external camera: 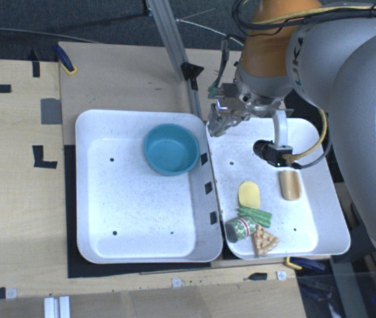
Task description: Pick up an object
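From my seat I see the hand (222, 121) over the right bin's (307, 240) eleven o'clock corner; I cannot tell its opening. Low in that bin lie a yellow piece (249, 193), a green bean pod (255, 215) running ten-to-four, a pizza slice (263, 241), a small can (239, 229) with unreadable print, and a bread roll (290, 185) lying twelve-to-six. A blue bowl (171, 149) sits at one o'clock in the left bin (102, 197).

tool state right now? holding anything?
Tool: cannot be told whether open or closed. It is over the right bin's upper left corner, nothing visibly held.
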{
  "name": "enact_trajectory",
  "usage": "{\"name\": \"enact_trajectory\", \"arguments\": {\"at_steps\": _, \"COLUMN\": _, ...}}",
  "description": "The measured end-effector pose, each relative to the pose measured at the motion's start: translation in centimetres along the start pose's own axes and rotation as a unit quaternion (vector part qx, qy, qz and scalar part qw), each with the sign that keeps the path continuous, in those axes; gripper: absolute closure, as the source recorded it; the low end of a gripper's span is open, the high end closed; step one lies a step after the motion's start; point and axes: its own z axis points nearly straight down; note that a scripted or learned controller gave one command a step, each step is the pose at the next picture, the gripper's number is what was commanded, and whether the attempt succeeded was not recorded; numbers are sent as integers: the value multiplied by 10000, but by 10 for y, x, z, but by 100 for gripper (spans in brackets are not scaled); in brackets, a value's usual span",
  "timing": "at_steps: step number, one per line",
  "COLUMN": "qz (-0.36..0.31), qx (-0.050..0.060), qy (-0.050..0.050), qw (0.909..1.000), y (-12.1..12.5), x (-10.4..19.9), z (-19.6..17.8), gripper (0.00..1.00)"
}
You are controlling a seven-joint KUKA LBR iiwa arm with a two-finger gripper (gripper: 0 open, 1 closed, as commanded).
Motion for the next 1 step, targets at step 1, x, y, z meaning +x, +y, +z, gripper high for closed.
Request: {"name": "enact_trajectory", "arguments": {"at_steps": 1, "qz": 0, "qx": 5, "qy": 2, "qw": 10000, "y": -5, "x": 54, "z": 14, "gripper": 100}}
